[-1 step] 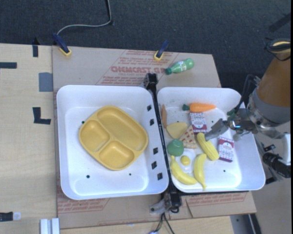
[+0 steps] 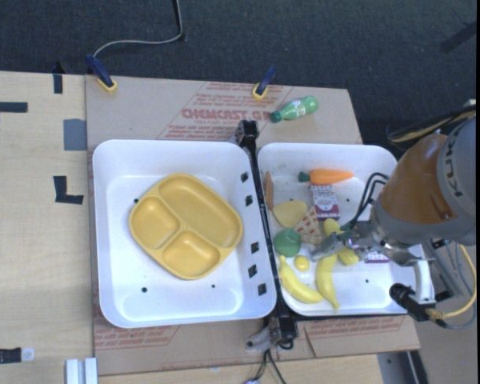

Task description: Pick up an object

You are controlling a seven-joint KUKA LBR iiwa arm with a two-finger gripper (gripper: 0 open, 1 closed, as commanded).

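Note:
The right bin (image 2: 336,149) holds several toy foods: an orange carrot (image 2: 331,177), a red and white carton (image 2: 326,201), a pale yellow wedge (image 2: 289,213), a pizza slice (image 2: 310,229), a green round piece (image 2: 287,242), a small yellow ball (image 2: 302,263) and two bananas (image 2: 298,285) (image 2: 326,277). My gripper (image 2: 330,246) is low in this bin, pointing left, just right of the pizza slice. Small yellow pieces lie close above it (image 2: 331,226) and below it (image 2: 349,257). The arm's orange band (image 2: 416,190) covers the bin's right side.
The left bin (image 2: 144,146) holds a yellow divided plate (image 2: 186,225). A green bottle (image 2: 294,109) lies on the cardboard behind the right bin. Two yellow clamps (image 2: 102,74) (image 2: 264,86) sit at the cardboard's back edge. A black divider (image 2: 256,206) separates the bins.

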